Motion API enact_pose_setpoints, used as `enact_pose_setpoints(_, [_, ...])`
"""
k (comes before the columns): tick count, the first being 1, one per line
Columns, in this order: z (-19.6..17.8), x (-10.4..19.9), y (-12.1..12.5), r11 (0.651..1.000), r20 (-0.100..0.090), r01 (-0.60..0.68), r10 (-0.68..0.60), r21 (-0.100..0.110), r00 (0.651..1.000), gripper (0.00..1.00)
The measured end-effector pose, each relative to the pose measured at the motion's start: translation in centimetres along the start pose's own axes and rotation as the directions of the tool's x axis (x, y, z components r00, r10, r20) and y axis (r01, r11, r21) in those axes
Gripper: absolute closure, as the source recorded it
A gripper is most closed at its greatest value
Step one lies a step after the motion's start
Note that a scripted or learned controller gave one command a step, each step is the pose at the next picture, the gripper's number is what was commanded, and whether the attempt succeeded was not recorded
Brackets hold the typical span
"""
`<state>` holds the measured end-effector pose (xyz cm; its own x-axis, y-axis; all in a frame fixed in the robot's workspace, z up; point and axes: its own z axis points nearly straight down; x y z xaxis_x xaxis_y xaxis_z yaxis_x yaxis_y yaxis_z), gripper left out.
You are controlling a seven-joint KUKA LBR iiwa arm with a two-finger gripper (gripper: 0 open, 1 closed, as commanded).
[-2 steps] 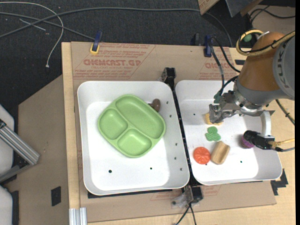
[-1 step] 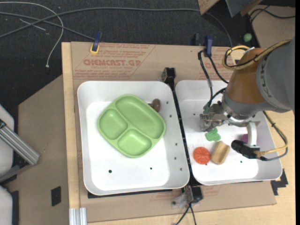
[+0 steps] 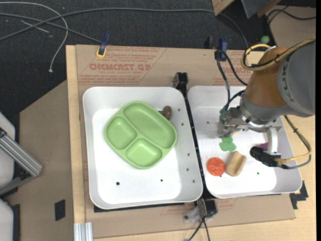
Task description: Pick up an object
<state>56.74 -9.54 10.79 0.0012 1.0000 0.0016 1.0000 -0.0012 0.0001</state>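
Tool [image 3: 226, 128], finger state indeterminable, hangs over the right bin [image 3: 210, 104] just above a small green piece [image 3: 228, 145] toward the surface's front edge; judged light, rigid, best pinched across its narrow sides.

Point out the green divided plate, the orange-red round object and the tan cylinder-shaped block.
Green divided plastic plate [image 3: 141, 134], camera view: centre where the dividers meet.
Orange-red round object [image 3: 216, 166], camera view: middle of its top.
Tan cylinder-shaped block [image 3: 235, 163], camera view: middle of its side.
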Motion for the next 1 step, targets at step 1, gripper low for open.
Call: enact_pose_setpoints(1, [-6.33, -0.50, -0.07, 1.000, 0.003, 0.001, -0.001, -0.006, 1.000, 1.00])
